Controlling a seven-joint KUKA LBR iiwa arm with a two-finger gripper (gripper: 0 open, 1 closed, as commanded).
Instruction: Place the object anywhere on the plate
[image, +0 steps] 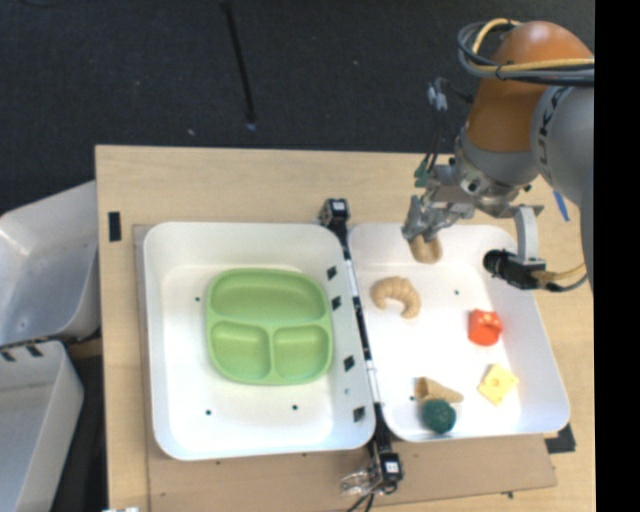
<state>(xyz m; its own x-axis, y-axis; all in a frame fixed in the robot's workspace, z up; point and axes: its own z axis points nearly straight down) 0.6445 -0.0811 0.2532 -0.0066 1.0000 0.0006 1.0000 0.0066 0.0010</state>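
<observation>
Two white bins sit side by side on the wooden bench (250, 165), and my work runs from the right bin (520, 400) to the left bin (180, 420). A green plate (268, 325) with three compartments lies flat in the middle of the left bin, with bare white floor on all sides of it.

My arm (520, 90) reaches in from the right, and my gripper (426, 240) is down at the far edge of the right bin, over a small tan object (428, 250). Its fingers are right at that piece, but I cannot tell whether they are spread or closed, or whether the piece is between them at all. So I judge the grasp unproven.

To do this step well, I would confirm the hold with a straight lift, then clear the raised divider (350, 320) between the bins before crossing. The plate is broad, so any compartment will do; aiming at its middle gives the most margin.

Around me in the right bin, from larger to smaller: a croissant-shaped piece (398, 295) near the divider, a dark green ball (437, 416) at the near edge, a red piece (484, 328), a yellow block (498, 384), and a tan wedge (436, 390) touching the ball. All lie apart from my gripper. Beyond the bench the floor is dark.
</observation>
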